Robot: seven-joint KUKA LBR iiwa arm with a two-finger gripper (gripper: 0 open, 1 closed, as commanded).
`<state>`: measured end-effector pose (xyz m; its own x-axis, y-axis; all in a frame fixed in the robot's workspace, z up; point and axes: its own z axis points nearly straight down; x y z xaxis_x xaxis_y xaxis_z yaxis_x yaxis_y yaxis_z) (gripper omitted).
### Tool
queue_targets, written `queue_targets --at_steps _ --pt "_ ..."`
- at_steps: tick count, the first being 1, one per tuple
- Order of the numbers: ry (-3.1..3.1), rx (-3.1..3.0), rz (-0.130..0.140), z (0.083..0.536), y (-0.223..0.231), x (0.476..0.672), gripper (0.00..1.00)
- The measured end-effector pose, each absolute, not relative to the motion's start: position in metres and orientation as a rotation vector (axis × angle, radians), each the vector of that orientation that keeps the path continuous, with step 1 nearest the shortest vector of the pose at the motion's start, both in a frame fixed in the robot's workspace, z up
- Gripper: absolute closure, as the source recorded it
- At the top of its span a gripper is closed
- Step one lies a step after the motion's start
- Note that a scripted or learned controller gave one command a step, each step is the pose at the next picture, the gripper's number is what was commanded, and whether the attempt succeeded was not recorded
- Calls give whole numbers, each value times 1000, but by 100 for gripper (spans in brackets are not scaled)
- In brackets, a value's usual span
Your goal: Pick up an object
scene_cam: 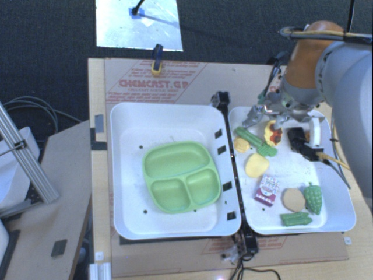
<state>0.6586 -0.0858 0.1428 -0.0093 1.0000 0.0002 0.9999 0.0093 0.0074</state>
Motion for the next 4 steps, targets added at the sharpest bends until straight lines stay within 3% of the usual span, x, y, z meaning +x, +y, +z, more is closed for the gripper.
queue_targets --at_steps 1,2,3,4 --pt "2234 2217 0 187 -24 546 0" --pt "2215 2234 -10 115 -107 493 0" --pt "2224 2220 1 83 -84 486 0" --pt "2219 2218 5 95 -86 488 100"
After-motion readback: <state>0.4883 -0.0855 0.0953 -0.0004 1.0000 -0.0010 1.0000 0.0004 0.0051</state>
